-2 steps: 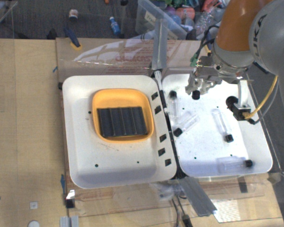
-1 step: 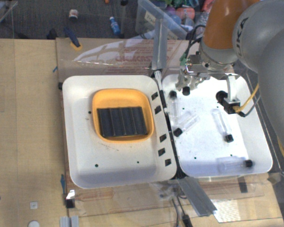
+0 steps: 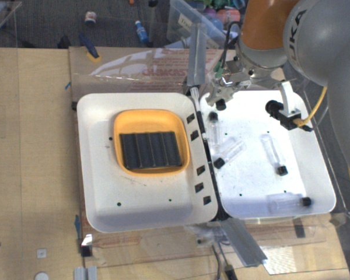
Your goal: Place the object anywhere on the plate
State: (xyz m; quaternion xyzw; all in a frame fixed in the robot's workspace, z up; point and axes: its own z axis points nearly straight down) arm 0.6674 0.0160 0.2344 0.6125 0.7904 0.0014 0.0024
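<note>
Clear plastic tubes with black caps, the likely objects of the task, lie scattered in the right bin [image 3: 315,174]: one tube [image 3: 273,154] sits near the bin's middle, another tube [image 3: 228,153] lies aslant close to the divider, a third tube [image 3: 287,202] rests near the front edge, and a fourth tube [image 3: 213,127] stands along the left wall. The orange plate [image 3: 151,120] sits in the left bin [image 3: 99,179], carrying a dark ribbed block [image 3: 150,150] but none of the tubes. The end effector [image 3: 230,77] hangs over the far left corner of the right bin, beneath the arm's orange band [image 3: 268,16]; whether it is open or closed cannot be told, and nothing is seen gripped. By this showing the task is at its start: a tube has yet to be grasped, lifted across the divider and set on the plate.
</note>
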